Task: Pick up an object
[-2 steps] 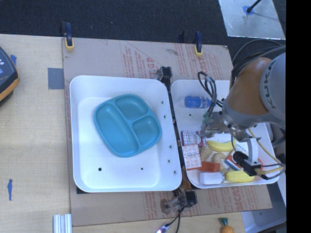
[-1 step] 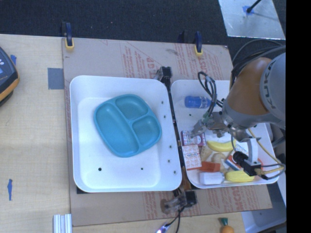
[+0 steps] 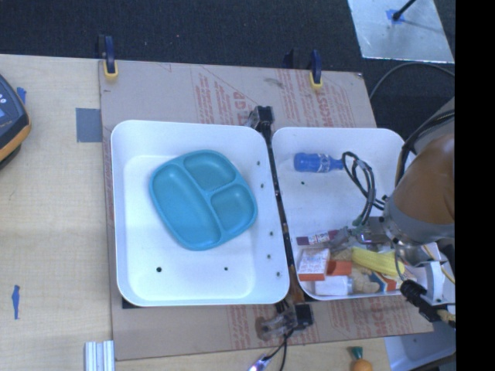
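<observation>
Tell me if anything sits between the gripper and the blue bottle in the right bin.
A black cable loops across the right bin between the arm's wrist end and the blue bottle, right beside the bottle's cap end. Otherwise bare bin floor lies between them.

Brown cardboard sheet (image 3: 232, 91) lies flat on wooden bench (image 3: 46, 230). Blue-and-yellow clamps (image 3: 109, 57) and (image 3: 315, 66) grip sheet's far edge. Grey tape patch (image 3: 88, 124) on bench, just left of cardboard. Dark device with yellow rim (image 3: 11, 122) at left edge. Dark carpet (image 3: 193, 14) beyond bench.
</observation>
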Robot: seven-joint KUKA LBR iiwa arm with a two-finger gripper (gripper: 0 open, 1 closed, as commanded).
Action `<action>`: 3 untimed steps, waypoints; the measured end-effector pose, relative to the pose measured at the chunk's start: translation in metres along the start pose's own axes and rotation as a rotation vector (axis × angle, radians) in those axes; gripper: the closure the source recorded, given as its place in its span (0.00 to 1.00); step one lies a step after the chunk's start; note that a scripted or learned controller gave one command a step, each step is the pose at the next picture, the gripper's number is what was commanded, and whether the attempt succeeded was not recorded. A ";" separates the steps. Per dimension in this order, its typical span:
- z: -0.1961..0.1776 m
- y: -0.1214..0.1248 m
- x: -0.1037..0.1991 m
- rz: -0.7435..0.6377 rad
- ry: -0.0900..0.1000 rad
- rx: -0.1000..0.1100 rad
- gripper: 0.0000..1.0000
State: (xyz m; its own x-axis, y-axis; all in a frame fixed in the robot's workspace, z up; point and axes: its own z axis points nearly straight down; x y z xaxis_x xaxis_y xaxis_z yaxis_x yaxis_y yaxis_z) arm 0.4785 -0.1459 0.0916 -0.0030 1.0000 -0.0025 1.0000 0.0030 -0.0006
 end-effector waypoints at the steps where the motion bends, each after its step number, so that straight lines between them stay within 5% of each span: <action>1: -0.010 0.000 0.000 -0.005 0.000 0.002 1.00; 2: -0.100 -0.003 -0.012 0.000 0.002 0.001 1.00; 3: -0.100 -0.003 -0.012 -0.001 0.003 0.002 0.00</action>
State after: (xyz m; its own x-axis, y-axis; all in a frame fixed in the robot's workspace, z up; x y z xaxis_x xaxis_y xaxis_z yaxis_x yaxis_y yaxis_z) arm 0.4759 -0.1573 0.1912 -0.0036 1.0000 0.0001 1.0000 0.0036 -0.0022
